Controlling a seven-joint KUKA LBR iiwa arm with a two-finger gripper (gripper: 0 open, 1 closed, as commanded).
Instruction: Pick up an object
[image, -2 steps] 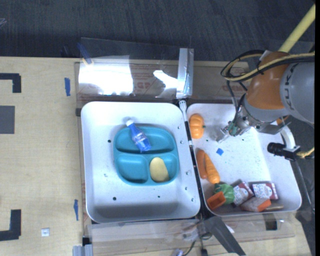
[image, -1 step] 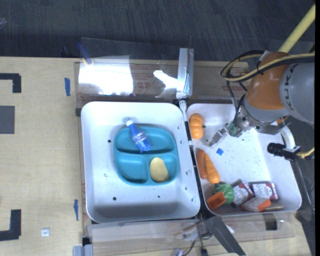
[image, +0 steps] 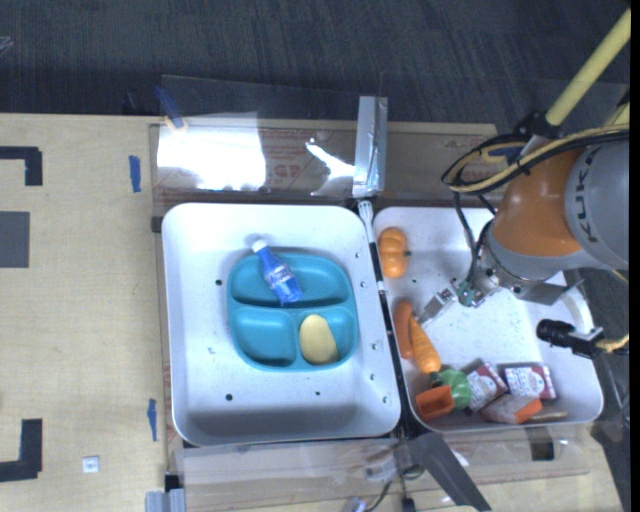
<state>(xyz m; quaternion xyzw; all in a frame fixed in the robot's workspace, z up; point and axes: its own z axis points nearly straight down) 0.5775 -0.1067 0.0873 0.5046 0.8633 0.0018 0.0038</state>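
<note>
Snack packets (image: 510, 388) and a green-topped carrot (image: 440, 395) crowd the right bin's (image: 585, 400) near edge below the end effector (image: 437, 305), which hangs empty, how wide I cannot tell, just right of the likeliest pick, an orange carrot (image: 420, 340).

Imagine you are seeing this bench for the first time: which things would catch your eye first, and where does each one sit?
The bright blue divided tray in the left bin stands out most, with a small blue bottle in its top compartment and a yellow lemon-like object in its lower right one. Next comes the arm's orange band over the right bin, where the gripper hangs above orange carrots by the divider. Red packets cluster along that bin's near edge.
</note>
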